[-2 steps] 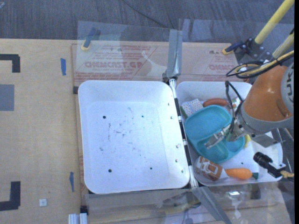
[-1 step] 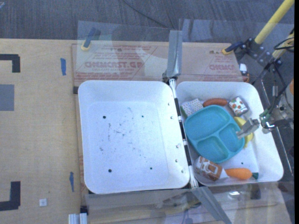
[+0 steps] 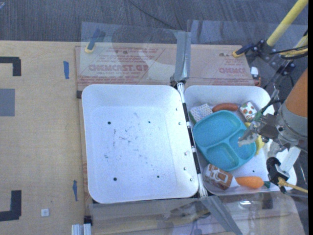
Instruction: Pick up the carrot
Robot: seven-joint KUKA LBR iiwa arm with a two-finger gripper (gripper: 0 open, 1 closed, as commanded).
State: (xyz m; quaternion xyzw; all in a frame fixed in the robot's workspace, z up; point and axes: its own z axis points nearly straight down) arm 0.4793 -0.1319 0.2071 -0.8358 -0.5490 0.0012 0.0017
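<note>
The carrot [image 3: 249, 182] is found nearest the camera, down at about 5 o'clock in the right bin [image 3: 222, 192], lying flat against the front wall with its green stub pointed toward 3 o'clock. A brown packet [image 3: 218, 176] is parked just beside it at 9 o'clock, and the blue tray [image 3: 222, 140] is propped over things at 11 o'clock from it.

It's probably a toy one, so it can be guessed to be light, stiff and kinda slick, with a taper that lets it squirt out if it's pinched near the tip. The thick middle is best taken, fingers set across the short axis. Not much room is left between it and the wall, so a squeeze from 12 and 6 o'clock could get blocked.

The gripper [image 3: 249, 135] is seen over the tray's right edge, at about 12 o'clock from the carrot and well apart from it. Whether the fingers are spread or pressed together can't be told, too much blur and clutter. Nothing is seen being pinched.

The left bin [image 3: 93, 106] is only marked by specks.
</note>
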